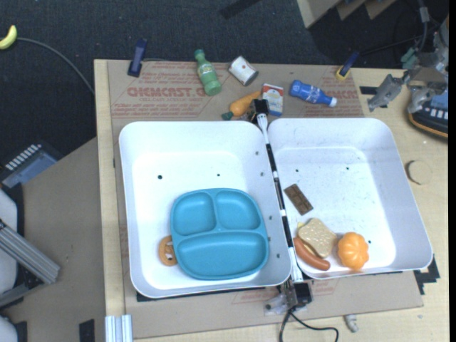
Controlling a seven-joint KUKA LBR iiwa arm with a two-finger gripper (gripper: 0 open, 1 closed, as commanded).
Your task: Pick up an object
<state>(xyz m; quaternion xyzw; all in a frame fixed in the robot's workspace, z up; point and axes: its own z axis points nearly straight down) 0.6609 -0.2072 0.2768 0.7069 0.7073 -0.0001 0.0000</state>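
Observation:
The right bin [370, 155] holds a small brown bar [298, 199] near its left wall. At its front sit a bread slice [318, 236], a sausage [312, 255] and an orange [353, 251]. In the left bin [149, 162] lies a blue divided plate [218, 232] with a pretzel [167, 251] partly tucked under its left edge. My gripper [388, 90] hangs at the far right, beyond the right bin's back corner, well away from all of these and with nothing seen in it.
On the board behind the bins lie a green bottle [208, 73], a white can [243, 70], a small carton [271, 98], an orange carrot-like toy [242, 105], a blue bottle [312, 92] and a blue clip [137, 58]. A black divider [271, 169] runs between the bins.

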